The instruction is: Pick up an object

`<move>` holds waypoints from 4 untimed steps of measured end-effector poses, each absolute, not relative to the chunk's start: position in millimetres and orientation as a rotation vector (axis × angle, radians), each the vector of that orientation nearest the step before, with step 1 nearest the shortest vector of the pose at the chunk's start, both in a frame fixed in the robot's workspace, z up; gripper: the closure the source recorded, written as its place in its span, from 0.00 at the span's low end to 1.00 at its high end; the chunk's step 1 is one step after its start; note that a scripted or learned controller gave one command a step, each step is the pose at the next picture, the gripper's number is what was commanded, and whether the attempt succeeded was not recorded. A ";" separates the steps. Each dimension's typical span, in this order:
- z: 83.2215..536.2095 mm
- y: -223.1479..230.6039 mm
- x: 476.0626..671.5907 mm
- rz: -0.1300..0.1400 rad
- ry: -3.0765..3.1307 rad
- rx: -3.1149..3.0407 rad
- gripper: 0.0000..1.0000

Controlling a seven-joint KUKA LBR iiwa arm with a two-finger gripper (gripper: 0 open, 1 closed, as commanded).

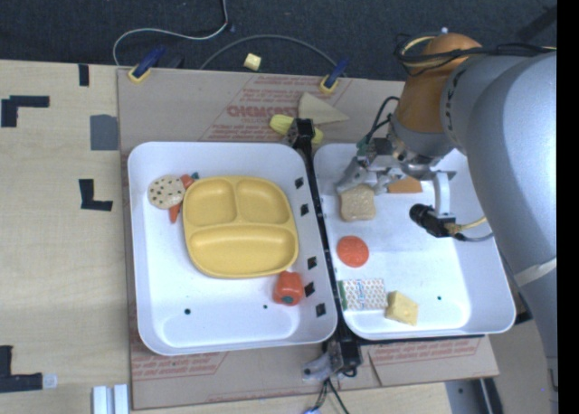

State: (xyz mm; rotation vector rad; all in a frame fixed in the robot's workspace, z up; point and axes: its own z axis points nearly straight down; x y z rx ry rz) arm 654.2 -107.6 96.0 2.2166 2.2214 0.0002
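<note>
Claw (366,177) is hovering right over the tan, porous bread-like cube (358,205) in the right white bin (488,299); can't tell its opening or hold. Cube is looking light, maybe squashy — I'm suggesting pinching its flat opposite sides gently.

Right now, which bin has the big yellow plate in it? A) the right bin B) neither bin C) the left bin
C: the yellow plate lies in the left bin, with a spotted cookie beside it.
</note>
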 end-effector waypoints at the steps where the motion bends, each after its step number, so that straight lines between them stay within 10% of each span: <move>1: 191.1 -55.0 657.4 0.012 2.225 2.210 1.00; 2: 184.0 -58.8 654.9 -0.002 2.224 2.219 0.00; 4: 88.3 -205.2 671.0 0.008 2.217 2.218 0.00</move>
